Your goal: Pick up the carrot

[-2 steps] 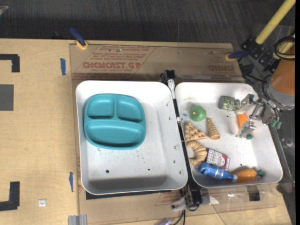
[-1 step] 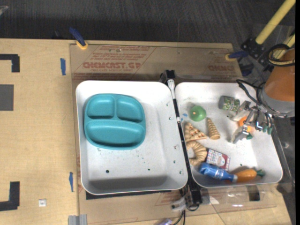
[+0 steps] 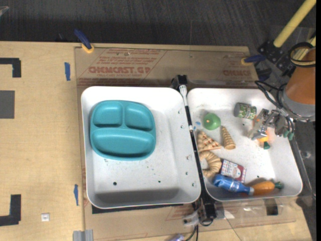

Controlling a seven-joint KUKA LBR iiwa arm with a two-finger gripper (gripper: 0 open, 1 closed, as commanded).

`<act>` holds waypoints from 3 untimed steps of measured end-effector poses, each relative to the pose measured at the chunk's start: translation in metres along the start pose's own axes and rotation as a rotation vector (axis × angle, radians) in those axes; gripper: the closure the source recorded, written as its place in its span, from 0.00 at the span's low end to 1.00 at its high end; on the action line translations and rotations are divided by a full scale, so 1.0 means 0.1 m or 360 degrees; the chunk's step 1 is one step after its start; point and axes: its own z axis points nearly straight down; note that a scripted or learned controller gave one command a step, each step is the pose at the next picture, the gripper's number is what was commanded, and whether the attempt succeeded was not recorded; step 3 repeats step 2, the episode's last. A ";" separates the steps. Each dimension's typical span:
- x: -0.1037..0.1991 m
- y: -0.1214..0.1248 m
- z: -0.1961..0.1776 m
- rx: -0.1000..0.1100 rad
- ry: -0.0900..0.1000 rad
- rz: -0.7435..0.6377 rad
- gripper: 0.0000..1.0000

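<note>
We see a tan tabletop (image 3: 40, 134) with a cardboard sheet (image 3: 125, 64) under two shallow white bins, black tape marks at its left edge and dark carpet (image 3: 150, 9) beyond its far side. The left bin (image 3: 130, 185) holds one teal divided plate (image 3: 122, 129). The right bin (image 3: 288, 154) holds one green round toy (image 3: 211, 120), one small can (image 3: 244, 110), one ridged tan cone (image 3: 227, 137), two pale pastry-like pieces (image 3: 207, 149), one red-and-white packet (image 3: 233, 169), one blue bottle (image 3: 230, 184) and one carrot (image 3: 264, 187), which lies against the bin's near wall, just right of the bottle. The arm's orange band (image 3: 302, 84) shows at the right edge, and the claw (image 3: 265, 129) hangs over the right bin's far right part, near the can and well apart from the carrot. We cannot tell whether the claw is apart or together, nor whether the small orange bit at its tip is held.
</note>
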 end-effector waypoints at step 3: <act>0.71 -0.01 0.06 -0.0006 0.0024 -0.0759 1.00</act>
